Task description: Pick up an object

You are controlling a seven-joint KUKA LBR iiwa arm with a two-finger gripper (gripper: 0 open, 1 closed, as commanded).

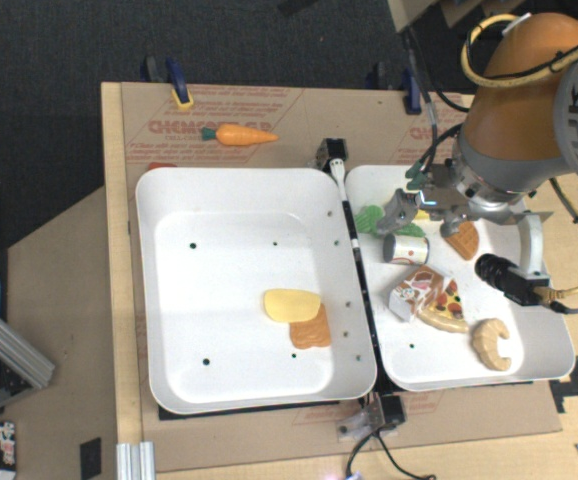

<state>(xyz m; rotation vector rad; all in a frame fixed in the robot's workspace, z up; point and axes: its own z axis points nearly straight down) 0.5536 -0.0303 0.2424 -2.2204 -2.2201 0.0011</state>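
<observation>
Overhead slanted view of a cardboard-covered bench (119, 268) bearing two shallow white plastic bins side by side. The left bin (169, 368) holds a pale yellow oval toy piece (291, 304) whose long axis runs roughly left to right; a smaller orange-brown rectangular piece (311, 332) lies touching its lower right edge.

The right bin (539, 363) holds several toy foods. A green leafy piece (371, 217) sits near the bin's left wall. Just below and to its right lies a small white cylindrical can with a dark end (407, 250), on its side, long axis roughly left to right. An orange-brown wedge (461, 239) lies to the can's right, its narrow end toward the lower right. A slice of toy pizza with red and white topping (431, 299) lies near the bin's middle, its long axis running from upper left to lower right. A tan curved croissant-like piece (492, 344) lies near the bin's lower right, its open side facing right.

The grey arm with an orange band (524, 78) reaches in from the right; its two-finger gripper (405, 215) hangs over the upper part of the right bin, above the green piece and the can. Whether its fingers are spread or closed cannot be told.

An orange toy carrot with a green top (239, 136) lies on the cardboard beyond the left bin, long axis left to right, tip pointing right.
</observation>
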